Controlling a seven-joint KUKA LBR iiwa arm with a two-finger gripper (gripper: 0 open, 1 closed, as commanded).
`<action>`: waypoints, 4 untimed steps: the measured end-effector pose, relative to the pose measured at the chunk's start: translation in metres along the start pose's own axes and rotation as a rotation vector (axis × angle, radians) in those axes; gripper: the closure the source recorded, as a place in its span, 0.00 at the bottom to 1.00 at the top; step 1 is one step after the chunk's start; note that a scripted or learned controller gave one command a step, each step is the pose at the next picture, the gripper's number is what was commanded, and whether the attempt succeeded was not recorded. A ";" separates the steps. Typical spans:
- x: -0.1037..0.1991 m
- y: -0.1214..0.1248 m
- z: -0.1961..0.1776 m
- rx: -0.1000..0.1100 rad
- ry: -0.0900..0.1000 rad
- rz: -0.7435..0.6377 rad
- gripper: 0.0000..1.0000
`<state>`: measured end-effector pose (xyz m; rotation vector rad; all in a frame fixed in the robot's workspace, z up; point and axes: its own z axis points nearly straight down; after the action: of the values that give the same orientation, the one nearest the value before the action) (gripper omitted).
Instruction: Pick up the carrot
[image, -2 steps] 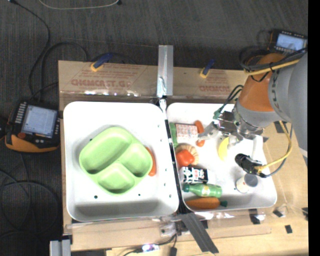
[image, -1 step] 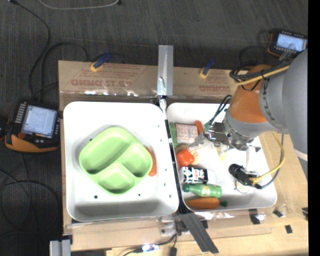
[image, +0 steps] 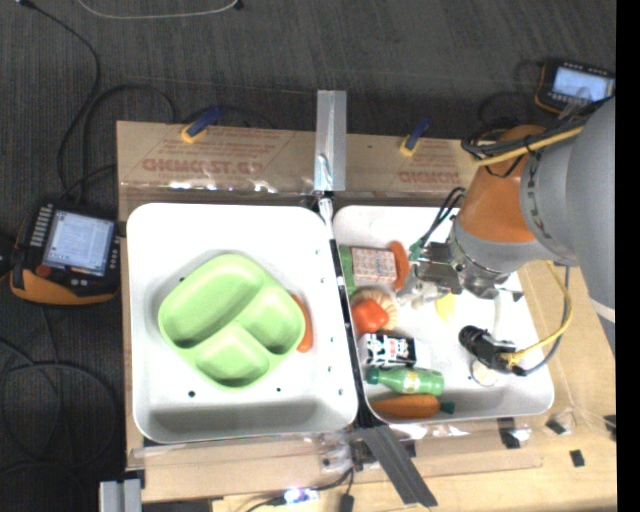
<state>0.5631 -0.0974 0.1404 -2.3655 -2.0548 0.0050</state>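
Camera view puts the carrot (image: 405, 406) lying left-right at the right bin's (image: 535, 395) near edge, nearer us than our claw (image: 432, 275); its finger spread we cannot tell.

1. Both bins are white: the left bin (image: 140, 300) and the right bin (image: 530, 395).
2. The divided tray (image: 230, 318) is light green.
3. The carrot (image: 408, 406) is orange with a dark green tip.
4. The bottle (image: 405, 381) is green with a yellow patch.
5. The small carton (image: 388, 349) is black-and-white patched.
6. The arm (image: 560, 200) is grey with an orange band.
7. The bench (image: 230, 160) is brown cardboard with red lettering.
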 end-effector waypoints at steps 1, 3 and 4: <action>-0.006 0.008 -0.013 -0.006 -0.006 -0.179 1.00; 0.008 -0.077 -0.041 -0.004 -0.002 -0.438 1.00; 0.008 -0.077 -0.041 -0.003 -0.002 -0.438 0.00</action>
<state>0.4880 -0.0790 0.1823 -1.8642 -2.5224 0.0008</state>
